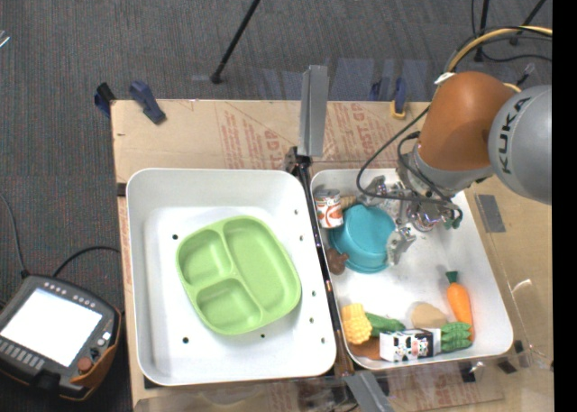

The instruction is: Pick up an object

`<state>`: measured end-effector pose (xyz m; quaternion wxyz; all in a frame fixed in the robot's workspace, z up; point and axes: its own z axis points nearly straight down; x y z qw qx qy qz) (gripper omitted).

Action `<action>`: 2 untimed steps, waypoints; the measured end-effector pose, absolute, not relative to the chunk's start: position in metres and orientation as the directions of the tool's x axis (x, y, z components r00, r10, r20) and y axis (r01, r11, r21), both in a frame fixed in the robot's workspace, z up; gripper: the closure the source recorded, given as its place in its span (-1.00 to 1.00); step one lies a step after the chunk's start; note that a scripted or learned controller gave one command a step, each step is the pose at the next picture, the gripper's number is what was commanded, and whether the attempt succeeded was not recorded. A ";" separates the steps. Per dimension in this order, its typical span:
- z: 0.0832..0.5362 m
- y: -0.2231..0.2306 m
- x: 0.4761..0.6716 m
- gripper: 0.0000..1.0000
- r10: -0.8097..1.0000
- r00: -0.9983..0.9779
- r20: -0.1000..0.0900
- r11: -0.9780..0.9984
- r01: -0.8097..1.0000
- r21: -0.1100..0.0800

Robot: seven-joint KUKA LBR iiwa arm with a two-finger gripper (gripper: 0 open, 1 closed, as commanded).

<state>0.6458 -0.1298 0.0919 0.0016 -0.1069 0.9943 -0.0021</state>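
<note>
Brown cardboard-topped bench (207, 131), two white bins side by side: left bin (144, 221), right bin (487, 284)

Grey arm (532, 144) with KUKA lettering, glossy orange band (460, 122), black and yellow cables, metallic tool (407, 232)

tool (402, 241) low in right bin (482, 266) | beside blue bowl (365, 237) | green plate (238, 272) in left bin (149, 221)
</note>
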 end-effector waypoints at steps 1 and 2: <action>0.091 -0.170 0.531 -1.00 -0.178 -0.984 0.000 0.984 -0.178 -0.001; 0.101 -0.168 0.533 1.00 -0.182 -0.983 -0.003 0.983 -0.182 0.000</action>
